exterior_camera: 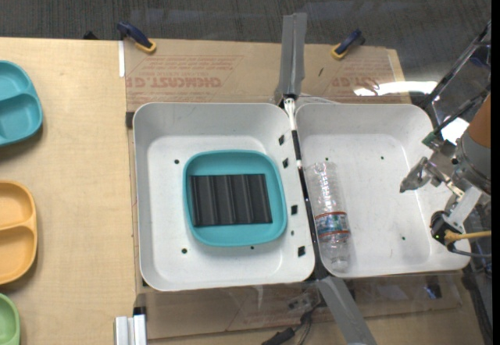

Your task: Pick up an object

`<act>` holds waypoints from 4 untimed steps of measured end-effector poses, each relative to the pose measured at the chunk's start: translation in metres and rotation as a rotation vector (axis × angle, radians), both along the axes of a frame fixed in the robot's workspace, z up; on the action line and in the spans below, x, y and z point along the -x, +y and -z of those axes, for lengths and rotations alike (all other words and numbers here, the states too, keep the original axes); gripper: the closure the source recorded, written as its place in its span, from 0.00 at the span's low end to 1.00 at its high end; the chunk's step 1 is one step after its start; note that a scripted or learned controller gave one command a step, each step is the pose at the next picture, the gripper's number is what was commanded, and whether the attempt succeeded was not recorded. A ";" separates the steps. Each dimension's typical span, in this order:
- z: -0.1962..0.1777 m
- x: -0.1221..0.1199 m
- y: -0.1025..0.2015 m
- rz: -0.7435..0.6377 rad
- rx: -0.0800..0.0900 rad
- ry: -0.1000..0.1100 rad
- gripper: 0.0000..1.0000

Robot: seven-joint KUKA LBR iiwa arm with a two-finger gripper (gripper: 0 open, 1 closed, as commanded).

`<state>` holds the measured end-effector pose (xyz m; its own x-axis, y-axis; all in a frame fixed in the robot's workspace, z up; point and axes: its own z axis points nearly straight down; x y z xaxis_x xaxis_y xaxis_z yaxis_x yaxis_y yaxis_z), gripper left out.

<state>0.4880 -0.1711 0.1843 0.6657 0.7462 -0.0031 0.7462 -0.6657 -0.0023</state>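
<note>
Camera view. Two shallow white plastic bins sit side by side on the counter (pixel 70 94). The left bin (pixel 156 203) holds one teal square tray with a dark ribbed insert (pixel 232 198), lying flat at its centre. The right bin (pixel 375 140) holds one clear crushed plastic water bottle (pixel 328 215), lying on its side along the bin's left wall, its length running far to near, with a label band around its near half. The claw (pixel 416 178) hangs at the right bin's right edge, well apart from the bottle and holding nothing that can be seen. Whether it is spread or pressed together cannot be told from this angle.

Judgement on the step in hand: the approach has not reached any object. The bottle is the nearer candidate. A sound attempt would carry the claw leftward across the bin, align it across the bottle's narrow width rather than along its length, and descend over the mid-body near the label. The bottle lies just beside the wall, leaving little room on that side. The thin plastic may buckle or roll.

Count: two bins, one tray, one bottle, two blue clamps on the far cardboard edge, and three divided plates at the counter's left edge, teal, orange and green.
</note>
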 end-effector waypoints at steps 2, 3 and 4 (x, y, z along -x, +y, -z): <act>-0.063 0.010 -0.026 -0.172 0.000 -0.002 0.00; -0.060 0.010 -0.039 -0.058 0.000 0.001 0.00; -0.073 0.011 -0.044 0.141 0.001 0.001 0.00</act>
